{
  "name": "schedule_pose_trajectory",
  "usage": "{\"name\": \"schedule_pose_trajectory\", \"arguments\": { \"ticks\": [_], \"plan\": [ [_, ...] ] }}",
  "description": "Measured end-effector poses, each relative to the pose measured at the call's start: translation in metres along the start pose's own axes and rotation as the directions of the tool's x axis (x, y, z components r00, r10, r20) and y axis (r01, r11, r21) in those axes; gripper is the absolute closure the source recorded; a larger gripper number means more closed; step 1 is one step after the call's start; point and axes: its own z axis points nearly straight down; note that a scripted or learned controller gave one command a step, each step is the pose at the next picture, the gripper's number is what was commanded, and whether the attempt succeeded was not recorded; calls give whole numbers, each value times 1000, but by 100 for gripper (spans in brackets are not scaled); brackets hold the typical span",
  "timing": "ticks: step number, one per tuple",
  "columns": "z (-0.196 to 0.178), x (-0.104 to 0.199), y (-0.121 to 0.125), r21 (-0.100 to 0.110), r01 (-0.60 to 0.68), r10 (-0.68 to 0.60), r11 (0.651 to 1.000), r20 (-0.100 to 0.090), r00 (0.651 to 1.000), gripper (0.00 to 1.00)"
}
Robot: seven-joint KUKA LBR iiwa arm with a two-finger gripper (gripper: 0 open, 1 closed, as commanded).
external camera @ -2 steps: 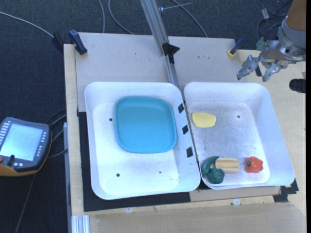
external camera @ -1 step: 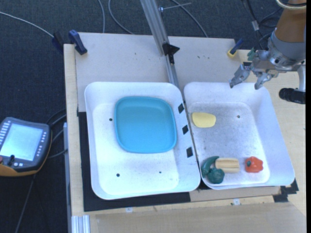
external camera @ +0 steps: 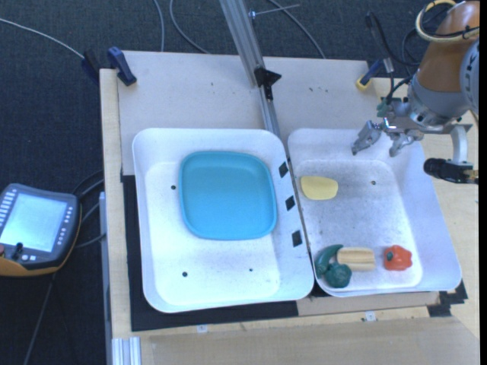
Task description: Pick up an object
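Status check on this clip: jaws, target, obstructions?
Gripper open, nothing held, above right bin's far edge. Nearest: yellow rounded block. Path unobstructed.

Bench (external camera: 190, 90): pale flat top, speckled with a few dark marks.

Left bin (external camera: 152, 204): shallow, white, resting on the bench toward its front, over a black mat (external camera: 131, 280) that shows along the bin's left and front edges.

Right bin (external camera: 434, 204): shallow, white, touching the left bin along its right side.

Metal post (external camera: 243, 36): slanted, meeting the bench just behind the left bin's far right corner.

Blue clamp (external camera: 122, 63): at the bench's far left corner, well behind the left bin.

Second blue clamp (external camera: 373, 71): far right edge, behind the right bin.
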Motion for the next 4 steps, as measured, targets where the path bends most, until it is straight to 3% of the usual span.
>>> {"name": "schedule_pose_trajectory", "arguments": {
  "ticks": [1, 2, 4],
  "plan": [
    [42, 0, 1, -2, 1, -1, 1000, 0, 1000, 0],
    [29, 0, 2, -7, 1, -1, 1000, 1, 1000, 100],
    [-71, -4, -2, -10, 1, -1, 1000, 2, 1000, 100]
  ]
}}
